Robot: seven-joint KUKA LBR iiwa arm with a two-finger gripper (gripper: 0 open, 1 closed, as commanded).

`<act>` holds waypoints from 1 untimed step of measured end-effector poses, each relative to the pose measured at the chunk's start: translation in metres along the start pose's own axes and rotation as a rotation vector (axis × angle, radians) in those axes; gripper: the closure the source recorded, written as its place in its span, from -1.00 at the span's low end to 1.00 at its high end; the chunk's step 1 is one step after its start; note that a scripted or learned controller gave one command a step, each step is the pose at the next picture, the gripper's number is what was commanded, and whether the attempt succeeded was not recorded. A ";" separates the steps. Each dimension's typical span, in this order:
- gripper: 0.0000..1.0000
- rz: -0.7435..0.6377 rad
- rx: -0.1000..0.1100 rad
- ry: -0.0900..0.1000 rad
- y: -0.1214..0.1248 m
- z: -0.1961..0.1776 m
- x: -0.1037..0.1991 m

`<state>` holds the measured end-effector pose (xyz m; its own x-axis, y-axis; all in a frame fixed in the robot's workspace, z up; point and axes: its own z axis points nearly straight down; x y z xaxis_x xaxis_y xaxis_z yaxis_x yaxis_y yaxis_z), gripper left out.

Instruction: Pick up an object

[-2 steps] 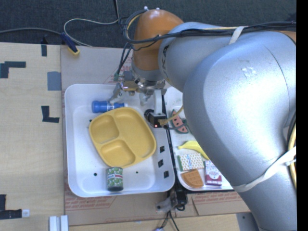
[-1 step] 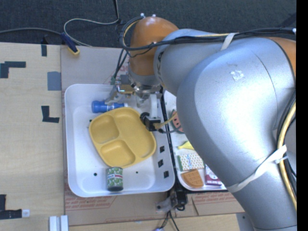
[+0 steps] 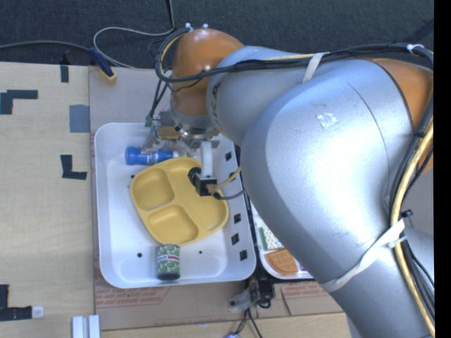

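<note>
Pincer (image 3: 161, 139) was seen over the far-left corner of the left bin (image 3: 104, 210), w/ the arm reaching across from the right. Whether it was released or clenched could not be told; nothing was seen gripped. The blue bottle (image 3: 139, 155) was judged the likely target. It lay just beside the pincer, toward the bin's left edge, long axis approx. parallel to the far edge. Its right end was at the rim of the yellow divided plate (image 3: 176, 203); touching or not couldn't be told. A short shift left & a grip across the bottle's short axis would be called for. The green can (image 3: 168, 260) was placed by the near edge, well apart.
</note>
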<state>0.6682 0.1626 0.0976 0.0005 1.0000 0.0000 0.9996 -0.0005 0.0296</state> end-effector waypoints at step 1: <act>-1.00 -0.002 0.013 -0.003 -0.053 0.008 -0.020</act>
<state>0.6158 0.1426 0.0883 -0.0017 1.0000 -0.0030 0.9999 0.0017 0.0170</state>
